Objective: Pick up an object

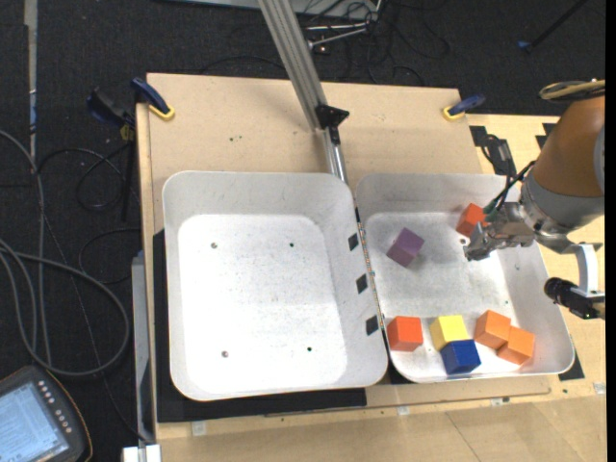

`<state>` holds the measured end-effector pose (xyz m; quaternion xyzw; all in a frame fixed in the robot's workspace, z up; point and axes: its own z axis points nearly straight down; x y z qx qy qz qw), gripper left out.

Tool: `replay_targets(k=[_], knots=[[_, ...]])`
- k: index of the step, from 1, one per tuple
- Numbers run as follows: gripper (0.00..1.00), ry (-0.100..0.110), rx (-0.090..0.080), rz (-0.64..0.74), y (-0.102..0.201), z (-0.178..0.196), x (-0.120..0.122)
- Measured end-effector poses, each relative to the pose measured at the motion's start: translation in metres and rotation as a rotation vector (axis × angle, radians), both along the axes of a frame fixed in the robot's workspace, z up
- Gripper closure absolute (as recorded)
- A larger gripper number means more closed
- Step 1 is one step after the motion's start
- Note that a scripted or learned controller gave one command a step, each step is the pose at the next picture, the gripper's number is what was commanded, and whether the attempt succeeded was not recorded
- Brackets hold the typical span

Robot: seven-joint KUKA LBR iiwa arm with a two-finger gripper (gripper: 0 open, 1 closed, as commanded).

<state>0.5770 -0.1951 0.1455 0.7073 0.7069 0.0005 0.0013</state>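
Observation:
The right bin (539,359) holds several blocks. A purple block (405,246) lies near its middle left. Along the front sit an orange block (404,332), a yellow block (448,330), a blue block (461,356) and two orange blocks (505,336) side by side. A small orange-red block (470,218) lies at the back, right beside my gripper (480,245). The gripper hangs low over the bin's back right, just in front of that block. The block does not sit between its fingers.
The left bin (183,258) stands beside the right one, with black clips on the shared rim. A slanted metal pole (294,46) reaches over the bench from the back. Clamps sit at the bench's back corners.

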Motion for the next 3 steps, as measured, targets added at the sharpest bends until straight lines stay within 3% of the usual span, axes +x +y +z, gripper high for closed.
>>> replay_targets(k=[3], knots=[[1.0, -0.004, -0.002, 0.004, -0.009, 0.14, 0.002]])
